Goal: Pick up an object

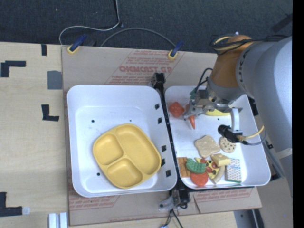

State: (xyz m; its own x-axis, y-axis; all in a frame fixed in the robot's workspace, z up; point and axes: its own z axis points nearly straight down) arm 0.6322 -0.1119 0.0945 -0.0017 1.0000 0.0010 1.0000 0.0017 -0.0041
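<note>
My gripper (193, 111) hangs low over the upper left part of the right bin (251, 127). A small orange carrot (192, 122) lies just below its tip, touching or nearly touching it. A red tomato (176, 109) sits just left of the gripper. A yellow piece (216, 112) shows partly under the wrist. Lower in the same bin lie a bread slice (206, 145), a round cookie (227, 145) and a heap of toy foods (205, 168).
The left bin (80, 103) holds a yellow divided plate (126, 155). A black divider with clips (164, 122) runs between the bins. The grey arm with its orange band (228, 65) covers the right bin's upper right. A cable (114, 30) lies behind the bins.
</note>
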